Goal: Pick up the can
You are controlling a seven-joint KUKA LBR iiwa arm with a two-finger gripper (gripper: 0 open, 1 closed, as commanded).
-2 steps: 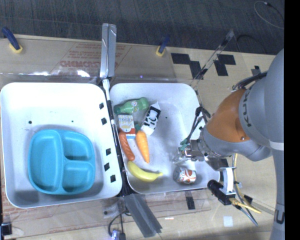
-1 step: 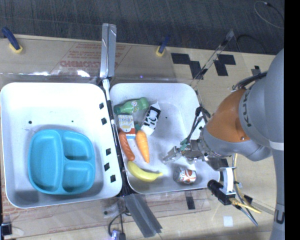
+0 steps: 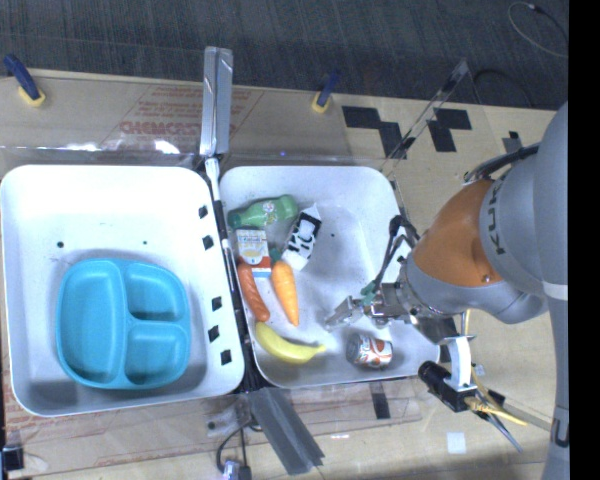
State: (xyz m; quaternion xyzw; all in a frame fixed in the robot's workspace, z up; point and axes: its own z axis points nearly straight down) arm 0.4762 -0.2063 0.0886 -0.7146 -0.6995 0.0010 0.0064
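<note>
My gripper [image 3: 352, 310] hovers in the right bin [image 3: 355, 183], fingers spread and holding nothing, just above and to the left of the can [image 3: 369, 351] lying at lower centre-right of frame. Approach under way; next, shift over it, descend, close.

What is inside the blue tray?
The blue tray lies in the left bin. Its three compartments show only bare blue plastic. Whatever is beneath the tray is covered.

Two bins [image 3: 20, 268], one tray [image 3: 125, 323], one can [image 3: 368, 350], one banana [image 3: 285, 345], two carrots [image 3: 285, 293].
</note>
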